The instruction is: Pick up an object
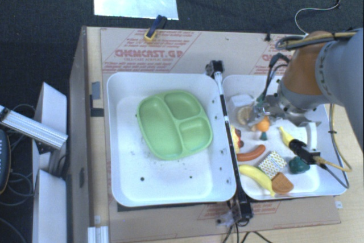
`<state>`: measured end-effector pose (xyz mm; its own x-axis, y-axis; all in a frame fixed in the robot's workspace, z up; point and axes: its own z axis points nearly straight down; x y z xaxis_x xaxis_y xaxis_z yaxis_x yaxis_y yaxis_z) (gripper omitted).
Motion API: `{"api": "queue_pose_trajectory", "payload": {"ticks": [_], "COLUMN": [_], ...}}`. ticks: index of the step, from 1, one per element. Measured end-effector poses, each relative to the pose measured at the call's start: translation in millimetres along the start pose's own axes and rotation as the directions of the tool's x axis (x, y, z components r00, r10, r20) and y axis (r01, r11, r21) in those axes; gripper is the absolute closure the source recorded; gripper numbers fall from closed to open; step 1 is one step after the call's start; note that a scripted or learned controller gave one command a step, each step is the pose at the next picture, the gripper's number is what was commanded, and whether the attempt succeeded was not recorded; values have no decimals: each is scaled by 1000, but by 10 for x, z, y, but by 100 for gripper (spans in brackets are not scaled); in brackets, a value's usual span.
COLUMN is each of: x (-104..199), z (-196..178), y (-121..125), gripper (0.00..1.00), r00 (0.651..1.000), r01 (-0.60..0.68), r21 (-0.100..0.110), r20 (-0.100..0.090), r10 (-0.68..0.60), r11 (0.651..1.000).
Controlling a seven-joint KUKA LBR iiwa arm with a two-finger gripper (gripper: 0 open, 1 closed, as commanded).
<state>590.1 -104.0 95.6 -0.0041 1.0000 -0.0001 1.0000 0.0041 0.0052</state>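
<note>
Jaws: open or closed can't be made out from up here, gripper [263,113] is parked low in the right bin [324,193].

Camera view: the gripper is seen right over a small orange piece [263,124], with a round tan item [245,116] just beside it; nothing can be seen held. Further toward the near edge a red sausage [251,152], a banana [256,176], a checkered block [272,163] and a teal lump [297,165] are scattered close together. The left bin [128,190] is taken up by a green divided plate [173,125], lying flat.
</note>
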Motion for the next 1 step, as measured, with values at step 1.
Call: {"api": "queue_pose_trajectory", "payload": {"ticks": [1], "x": [202], "z": [-2057], "y": [105], "gripper": [100], "r00": [1000], "r01": [1], "r21": [0], "r20": [1], "r10": [-1], "r11": [1000]}}
